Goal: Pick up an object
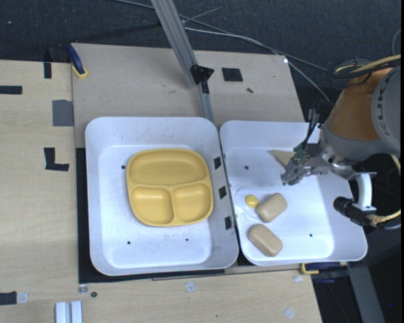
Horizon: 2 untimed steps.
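Reaching in from the right, the grey arm [363,123] with its orange band hung over the right bin [323,247]. Its hand [293,173] sat low in that bin, near the back part. The hand looked small and dark, so I could not tell if it was open or shut. Nothing showed between its tips.

Just below the hand, toward the front of the bin, lay a tan lump [271,207]. A little yellow piece [251,200] sat right beside that lump, on the side away from the arm. Farther from the hand, nearer the front rim, lay a second tan lump [264,239]. None of them touched the hand.

Well away from the hand, in the left bin [108,247], a yellow tray [169,185] with three parts lay flat. Both bins sat side by side on the bench [27,180].
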Motion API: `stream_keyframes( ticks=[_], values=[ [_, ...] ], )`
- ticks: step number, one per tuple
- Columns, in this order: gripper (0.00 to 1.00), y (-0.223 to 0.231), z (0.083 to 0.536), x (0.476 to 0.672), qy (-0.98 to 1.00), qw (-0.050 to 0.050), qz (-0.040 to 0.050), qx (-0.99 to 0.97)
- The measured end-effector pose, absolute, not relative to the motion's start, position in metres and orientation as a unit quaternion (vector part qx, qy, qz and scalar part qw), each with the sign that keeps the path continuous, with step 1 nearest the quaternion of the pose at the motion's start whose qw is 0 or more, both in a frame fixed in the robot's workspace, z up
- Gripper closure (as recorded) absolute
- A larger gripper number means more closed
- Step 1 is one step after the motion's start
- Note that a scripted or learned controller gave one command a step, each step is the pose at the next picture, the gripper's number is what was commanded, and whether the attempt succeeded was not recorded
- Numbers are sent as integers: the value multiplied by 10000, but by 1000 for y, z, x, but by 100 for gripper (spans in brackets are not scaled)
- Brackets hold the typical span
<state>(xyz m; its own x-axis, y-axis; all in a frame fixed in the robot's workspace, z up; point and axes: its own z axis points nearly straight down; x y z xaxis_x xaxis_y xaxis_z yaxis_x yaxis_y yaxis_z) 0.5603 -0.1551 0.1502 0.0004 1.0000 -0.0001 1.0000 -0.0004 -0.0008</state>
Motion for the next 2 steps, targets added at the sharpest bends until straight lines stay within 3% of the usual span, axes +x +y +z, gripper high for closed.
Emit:
stream_keyframes(
  ticks=[1, 2],
  values=[
    [100, -158, 192, 557, -7073, -5, -1, -7069],
    [100, -157, 244, 568, -7076, -7, -2, -7066]
  ],
)
